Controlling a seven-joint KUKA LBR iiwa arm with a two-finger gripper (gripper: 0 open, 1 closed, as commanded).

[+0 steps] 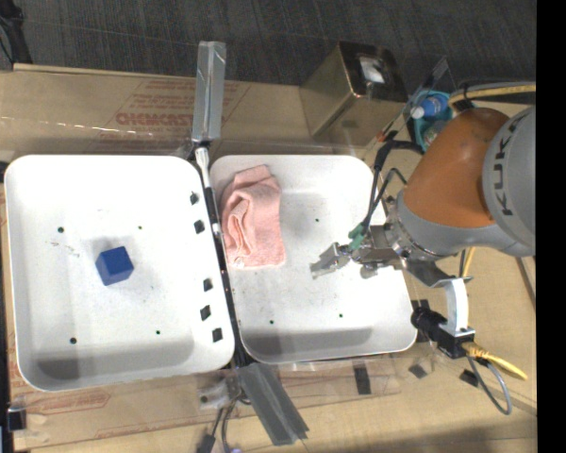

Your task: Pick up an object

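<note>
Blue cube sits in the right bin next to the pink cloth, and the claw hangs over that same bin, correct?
Not quite. The camera view shows the blue cube alone in the left bin, not the right one. The pink cloth lies in the right bin against its left wall, and the claw does hang over that right bin.

we see a bench [94, 111] covered in brown cardboard | two white bins on it, touching side by side: left bin [38, 347], right bin [311, 343] | a small brown box [344, 92] behind them
</note>
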